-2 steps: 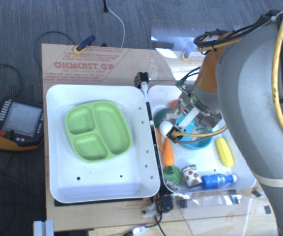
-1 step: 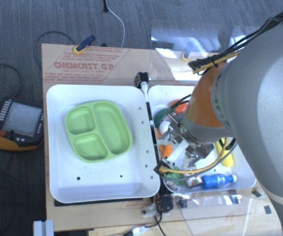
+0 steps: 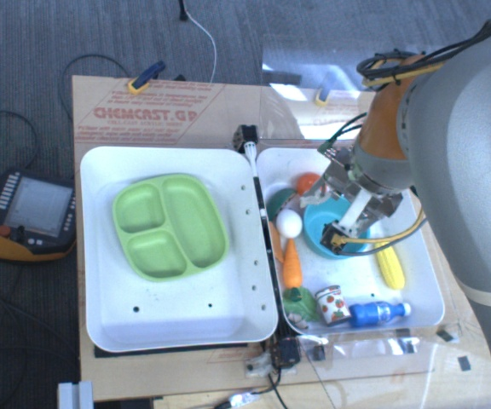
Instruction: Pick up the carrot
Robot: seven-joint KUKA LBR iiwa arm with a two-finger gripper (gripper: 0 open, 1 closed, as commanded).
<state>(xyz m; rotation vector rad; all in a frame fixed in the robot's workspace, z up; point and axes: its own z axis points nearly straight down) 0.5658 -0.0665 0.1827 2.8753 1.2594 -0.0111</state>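
Observation:
The carrot (image 3: 291,267) lies in the right bin (image 3: 429,292) near its left wall, orange, pointing up and down the view, with a green leafy end (image 3: 297,300) toward the front. My gripper (image 3: 320,192) hangs over the back middle of that bin, above a blue bowl (image 3: 324,231) and beside an orange-red ball (image 3: 307,181). It sits up and to the right of the carrot, about a hand's width away, and nothing shows between it and the carrot but a white egg (image 3: 289,224).
The right bin also holds a yellow corn-like piece (image 3: 389,267), a small printed can (image 3: 333,305), a blue bottle (image 3: 377,313) and a dark green item (image 3: 279,201). The left bin (image 3: 101,296) bears a green divided plate (image 3: 170,225).

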